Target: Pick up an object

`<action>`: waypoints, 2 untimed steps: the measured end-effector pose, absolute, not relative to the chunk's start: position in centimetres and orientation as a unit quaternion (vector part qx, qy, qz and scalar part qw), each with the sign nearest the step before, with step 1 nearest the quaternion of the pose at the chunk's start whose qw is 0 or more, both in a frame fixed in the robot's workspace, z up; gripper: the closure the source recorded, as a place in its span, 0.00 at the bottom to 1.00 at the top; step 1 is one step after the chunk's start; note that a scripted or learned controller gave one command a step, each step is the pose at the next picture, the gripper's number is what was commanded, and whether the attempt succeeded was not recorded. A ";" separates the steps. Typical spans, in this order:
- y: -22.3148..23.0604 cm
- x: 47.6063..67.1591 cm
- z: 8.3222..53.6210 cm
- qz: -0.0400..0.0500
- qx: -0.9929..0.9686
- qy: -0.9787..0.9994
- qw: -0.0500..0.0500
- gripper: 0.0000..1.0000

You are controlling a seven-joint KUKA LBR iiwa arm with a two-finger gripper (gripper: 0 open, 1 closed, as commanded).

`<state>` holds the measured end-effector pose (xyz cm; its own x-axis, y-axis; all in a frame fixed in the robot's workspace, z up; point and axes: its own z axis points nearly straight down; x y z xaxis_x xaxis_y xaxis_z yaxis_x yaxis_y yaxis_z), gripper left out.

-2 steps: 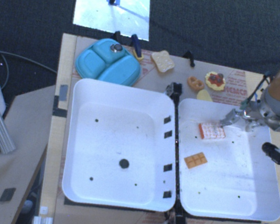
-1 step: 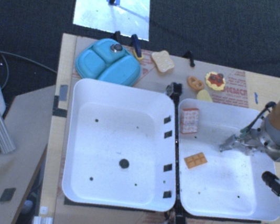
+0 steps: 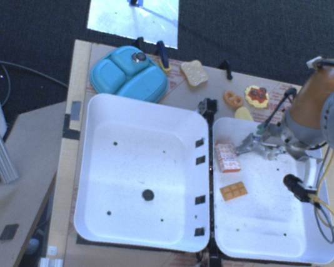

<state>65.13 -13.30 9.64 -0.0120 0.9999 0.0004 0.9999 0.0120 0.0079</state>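
My gripper (image 3: 245, 145) hangs over the back part of the right bin (image 3: 275, 243), reaching in from the right below the grey arm with its orange band. Just to its left and slightly nearer the front lies a small red and white box (image 3: 227, 157), close to the gripper tip; I cannot tell whether they touch. An orange waffle-like square (image 3: 233, 190) lies flat further forward in the same bin. In the left bin (image 3: 107, 151) there is one small dark disc (image 3: 148, 194).
Behind the bins lie a blue divided plate (image 3: 129, 74), a toast slice (image 3: 194, 73), a pretzel (image 3: 233, 99), a small red-topped tart (image 3: 257, 96) and a yellow piece (image 3: 244, 114). A black divider (image 3: 208, 168) runs between the bins. Cables hang at the right bin's edge.
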 end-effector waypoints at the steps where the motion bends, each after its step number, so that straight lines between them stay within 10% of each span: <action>1: -13.2 56.8 8.8 0.003 0.707 0.707 0.005 0.00; 2: -18.6 61.0 8.7 0.002 0.707 0.707 0.005 0.00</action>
<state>61.04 -18.62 8.74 0.0003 1.0000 -0.0033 1.0000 -0.0002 0.0099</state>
